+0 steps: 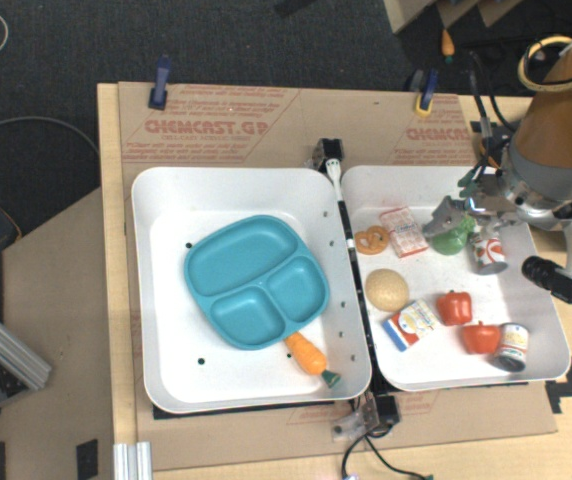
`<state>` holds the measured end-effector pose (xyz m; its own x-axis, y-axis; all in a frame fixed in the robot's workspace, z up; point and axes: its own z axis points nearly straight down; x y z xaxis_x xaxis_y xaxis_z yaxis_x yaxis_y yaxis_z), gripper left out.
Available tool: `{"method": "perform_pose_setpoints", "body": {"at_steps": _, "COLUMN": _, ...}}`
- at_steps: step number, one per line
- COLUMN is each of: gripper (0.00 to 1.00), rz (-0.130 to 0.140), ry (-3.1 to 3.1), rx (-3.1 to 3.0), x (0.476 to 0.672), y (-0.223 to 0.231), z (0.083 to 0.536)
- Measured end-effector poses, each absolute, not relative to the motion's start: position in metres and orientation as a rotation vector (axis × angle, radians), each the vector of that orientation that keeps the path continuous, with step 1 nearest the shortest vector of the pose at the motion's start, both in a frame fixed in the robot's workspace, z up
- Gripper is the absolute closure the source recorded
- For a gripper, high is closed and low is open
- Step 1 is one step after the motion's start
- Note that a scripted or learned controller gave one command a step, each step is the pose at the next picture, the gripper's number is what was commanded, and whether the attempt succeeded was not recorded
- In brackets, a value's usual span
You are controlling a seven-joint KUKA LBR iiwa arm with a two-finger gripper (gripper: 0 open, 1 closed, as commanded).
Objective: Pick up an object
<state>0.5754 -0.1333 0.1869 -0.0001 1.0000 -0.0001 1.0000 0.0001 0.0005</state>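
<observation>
My gripper [466,218] hangs low over the back of the right bin [551,318], at the end of the grey arm with its orange band [556,118]. A green toy [450,238] lies right under its left side, touching or nearly touching it. I cannot tell whether the toy is gripped. A small red and white can [488,255] stands just right of the toy. A pink packet [403,231] and a pretzel [372,239] lie to the left.
The right bin also holds a tan round bun [387,289], a small carton [409,323], a red pepper [454,308], another red toy [480,339] and a can [512,346]. In the left bin [161,268] lie a blue divided plate [254,280] and a carrot [309,355].
</observation>
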Motion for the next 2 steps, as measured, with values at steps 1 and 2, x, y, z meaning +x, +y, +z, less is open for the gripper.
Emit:
{"method": "perform_pose_setpoints", "body": {"at_steps": 1, "gripper": 0.0, "rz": 0.014, "ry": 2.228, "rx": 2.206, "x": 0.576, "y": -0.05, "z": 0.267}}
{"method": "perform_pose_setpoints", "body": {"at_steps": 2, "gripper": 0.0, "rz": 0.024, "ry": 2.214, "rx": 2.205, "x": 0.585, "y": -0.033, "z": 0.456}}
